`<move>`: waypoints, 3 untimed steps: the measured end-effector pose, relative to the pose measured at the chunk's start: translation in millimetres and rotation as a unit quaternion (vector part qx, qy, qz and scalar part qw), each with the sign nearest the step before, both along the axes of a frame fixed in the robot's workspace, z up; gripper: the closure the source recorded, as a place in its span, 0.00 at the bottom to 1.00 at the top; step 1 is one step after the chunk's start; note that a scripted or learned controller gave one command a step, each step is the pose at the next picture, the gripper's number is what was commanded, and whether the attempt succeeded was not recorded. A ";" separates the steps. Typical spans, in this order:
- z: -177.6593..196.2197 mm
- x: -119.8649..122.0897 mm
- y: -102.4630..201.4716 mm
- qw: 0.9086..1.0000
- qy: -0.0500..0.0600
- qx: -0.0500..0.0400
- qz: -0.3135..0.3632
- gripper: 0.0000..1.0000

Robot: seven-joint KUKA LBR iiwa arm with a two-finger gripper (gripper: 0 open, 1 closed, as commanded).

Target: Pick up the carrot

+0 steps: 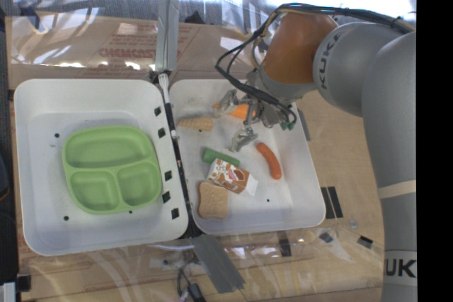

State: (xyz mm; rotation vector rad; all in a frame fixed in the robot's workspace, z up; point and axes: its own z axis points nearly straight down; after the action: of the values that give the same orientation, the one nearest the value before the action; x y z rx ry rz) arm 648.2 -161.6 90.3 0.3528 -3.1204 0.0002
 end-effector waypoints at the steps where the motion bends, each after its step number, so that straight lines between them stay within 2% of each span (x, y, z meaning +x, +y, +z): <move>1: 14.4 3.3 2.0 1.000 -0.005 -0.001 0.003 1.00; 2: 117.1 4.8 65.6 1.000 -0.008 0.000 -0.026 1.00; 3: 170.6 0.7 90.6 0.984 -0.004 0.000 -0.180 1.00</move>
State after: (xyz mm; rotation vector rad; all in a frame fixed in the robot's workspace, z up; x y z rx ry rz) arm 648.9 -71.1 260.8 -0.2157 -3.1412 0.0013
